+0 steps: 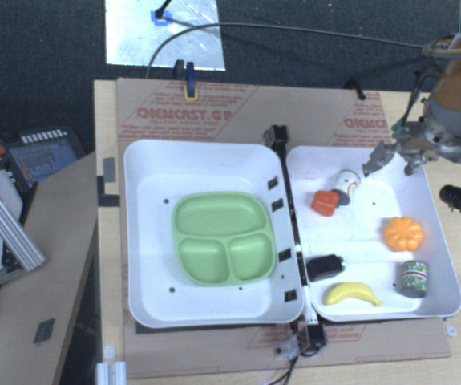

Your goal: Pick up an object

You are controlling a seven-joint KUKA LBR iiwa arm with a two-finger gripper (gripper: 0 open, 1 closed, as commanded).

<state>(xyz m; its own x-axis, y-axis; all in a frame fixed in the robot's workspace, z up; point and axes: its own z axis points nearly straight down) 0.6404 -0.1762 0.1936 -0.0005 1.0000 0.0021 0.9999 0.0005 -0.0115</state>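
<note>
The right bin (442, 251) holds several objects: a red pepper-like toy (324, 203) touching a small white bottle (346, 182), an orange pumpkin (403, 233), a green-labelled can (412, 277), a yellow banana (352, 294) and a black block (324, 266). My gripper (392, 164) hangs over the bin's far edge, up and to the right of the white bottle. Its two fingers are spread apart and open, with nothing between them.
The left bin (146, 175) carries a green three-compartment tray (220, 237). Black clips (288, 239) run along the divider between the bins. A cable (294, 30) arcs across the back, and a grey device (42, 157) sits off the bench at left.
</note>
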